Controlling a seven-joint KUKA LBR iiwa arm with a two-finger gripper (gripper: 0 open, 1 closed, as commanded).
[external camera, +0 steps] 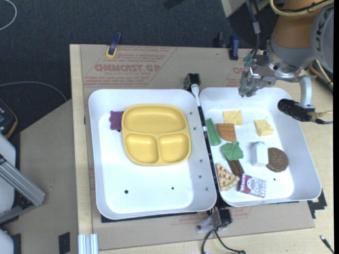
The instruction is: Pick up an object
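Green stick [213, 132] lies at the right bin's [307, 157] nine o'clock edge; you see its long axis running twelve to six. Gripper [248, 90] hovers at twelve o'clock, fingers narrow, holding nothing.

My arm [302, 20] runs off the top and right edges, so I see just the orange band and wrist. My gripper [248, 91] hangs over the far rim of the right bin [304, 157]; its tips are too small and dark for me to make out how they stand. A purple thing [115, 120] in the left bin [100, 142] is partly tucked behind the yellow tray [156, 133], and I cannot tell what it is. The print on the packet [252, 185] is too small to read. A brown strip [236, 166] lies partly under the green leaf [231, 151].
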